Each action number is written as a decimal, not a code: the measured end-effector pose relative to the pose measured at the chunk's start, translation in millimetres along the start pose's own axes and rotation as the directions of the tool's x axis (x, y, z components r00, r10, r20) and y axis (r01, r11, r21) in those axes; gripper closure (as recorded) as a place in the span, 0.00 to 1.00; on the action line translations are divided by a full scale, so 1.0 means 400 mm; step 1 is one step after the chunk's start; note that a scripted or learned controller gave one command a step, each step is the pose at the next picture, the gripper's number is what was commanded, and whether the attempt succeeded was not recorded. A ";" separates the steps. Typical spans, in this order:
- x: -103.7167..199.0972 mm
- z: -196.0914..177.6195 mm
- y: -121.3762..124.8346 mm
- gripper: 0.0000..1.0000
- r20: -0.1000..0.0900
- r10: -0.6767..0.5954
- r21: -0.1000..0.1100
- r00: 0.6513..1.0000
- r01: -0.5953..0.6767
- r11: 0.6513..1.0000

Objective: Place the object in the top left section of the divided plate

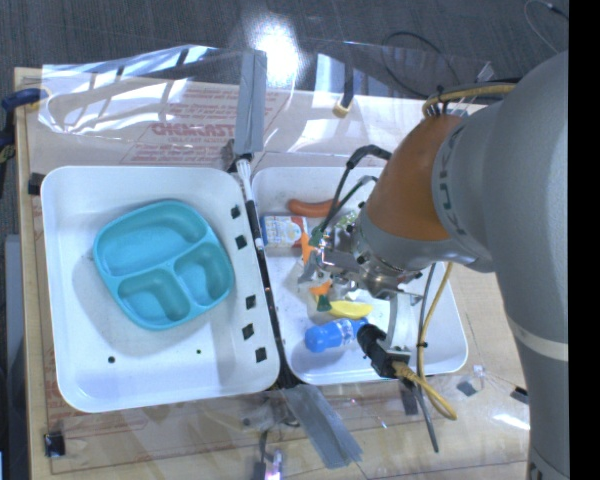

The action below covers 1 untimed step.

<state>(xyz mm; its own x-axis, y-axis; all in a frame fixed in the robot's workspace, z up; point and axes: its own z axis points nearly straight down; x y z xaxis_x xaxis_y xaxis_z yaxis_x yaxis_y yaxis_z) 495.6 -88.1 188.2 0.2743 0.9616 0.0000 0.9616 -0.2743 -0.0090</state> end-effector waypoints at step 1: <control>0.253 0.002 0.077 1.00 0.002 -0.036 0.001 0.999 0.036 0.999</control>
<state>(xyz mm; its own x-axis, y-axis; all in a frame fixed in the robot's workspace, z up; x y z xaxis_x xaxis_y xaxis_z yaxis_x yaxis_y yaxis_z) 553.0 0.6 187.1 0.2398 0.9708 -0.0017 0.9708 -0.2398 -0.0098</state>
